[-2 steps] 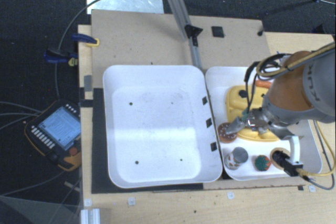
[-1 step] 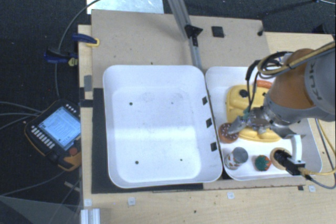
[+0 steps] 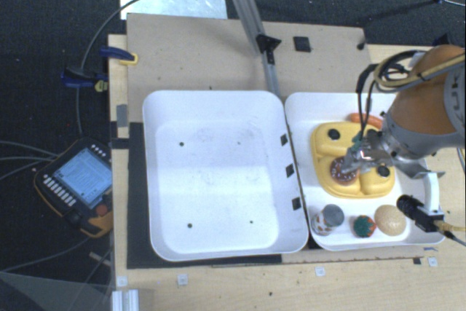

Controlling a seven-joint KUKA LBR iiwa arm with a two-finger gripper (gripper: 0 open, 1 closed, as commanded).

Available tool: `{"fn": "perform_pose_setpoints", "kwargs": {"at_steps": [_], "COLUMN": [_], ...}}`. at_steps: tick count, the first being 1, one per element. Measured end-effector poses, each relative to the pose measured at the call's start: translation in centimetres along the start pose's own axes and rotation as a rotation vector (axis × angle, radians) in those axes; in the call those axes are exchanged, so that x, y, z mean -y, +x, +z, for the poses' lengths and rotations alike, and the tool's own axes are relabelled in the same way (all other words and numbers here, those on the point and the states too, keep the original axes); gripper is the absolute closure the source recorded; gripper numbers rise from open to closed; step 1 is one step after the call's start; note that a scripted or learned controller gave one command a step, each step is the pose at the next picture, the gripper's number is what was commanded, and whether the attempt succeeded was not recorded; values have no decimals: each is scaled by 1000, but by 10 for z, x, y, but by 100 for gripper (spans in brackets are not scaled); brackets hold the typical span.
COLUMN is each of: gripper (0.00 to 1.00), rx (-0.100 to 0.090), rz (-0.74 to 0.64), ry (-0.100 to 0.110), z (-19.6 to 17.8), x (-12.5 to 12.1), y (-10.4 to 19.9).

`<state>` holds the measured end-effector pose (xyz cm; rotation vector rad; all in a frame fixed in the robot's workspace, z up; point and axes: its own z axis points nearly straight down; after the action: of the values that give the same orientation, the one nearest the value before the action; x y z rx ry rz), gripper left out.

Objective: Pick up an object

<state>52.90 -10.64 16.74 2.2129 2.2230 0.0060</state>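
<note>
In the right bin lies a large yellow toy with black dots and a speckled brown-pink ring on its front. My gripper hangs low over the middle of this toy, right beside the ring. Whether it touches either one is hidden by the wrist. Along the bin's front edge sit a small grey piece, a green and red ball and a beige egg shape. An orange item peeks out behind the toy.
The left bin sits beside the right one, with small black clips along the shared wall. A black part of the arm overhangs the right bin's front right corner. A teach pendant lies off the bench at left.
</note>
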Motion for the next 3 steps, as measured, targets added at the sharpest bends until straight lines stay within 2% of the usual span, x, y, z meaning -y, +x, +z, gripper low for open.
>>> {"fn": "perform_pose_setpoints", "kwargs": {"at_steps": [1,2,3], "gripper": [100,100,100], "rx": [0,-3,-3], "rz": [0,-6,-6], "ry": [-1,3,6], "z": [-50,-61,-53], "x": [-2,-6,6], "y": [0,52,106]}}
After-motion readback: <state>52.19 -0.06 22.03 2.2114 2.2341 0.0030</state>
